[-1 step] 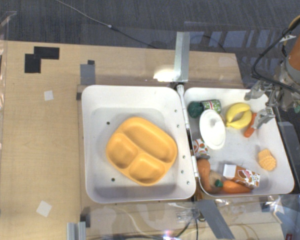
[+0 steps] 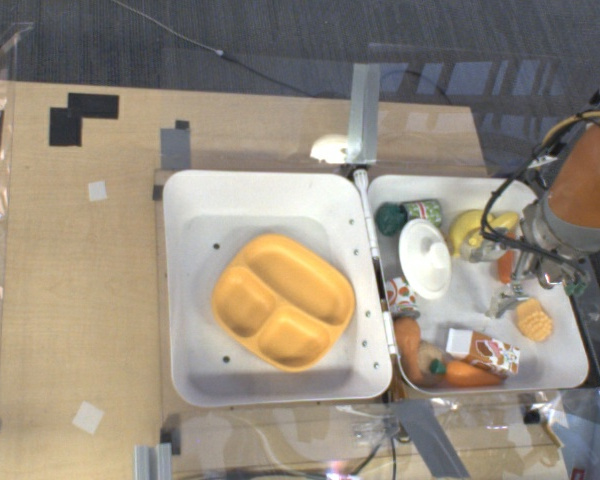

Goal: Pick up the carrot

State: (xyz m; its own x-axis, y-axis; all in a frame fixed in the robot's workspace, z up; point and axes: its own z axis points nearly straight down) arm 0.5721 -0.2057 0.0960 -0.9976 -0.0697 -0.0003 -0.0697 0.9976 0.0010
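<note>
Carrots [image 2: 408, 340], 2 of them, are crowded by cartons; neighbours may be grabbed. Gripper [image 2: 511, 296] closure cannot be told.

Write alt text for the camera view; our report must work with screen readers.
The arm's pincer hangs over the right bin, among toy foods, while the carrot lies at that bin's near left. The left bin holds a yellow divided plate.
</note>
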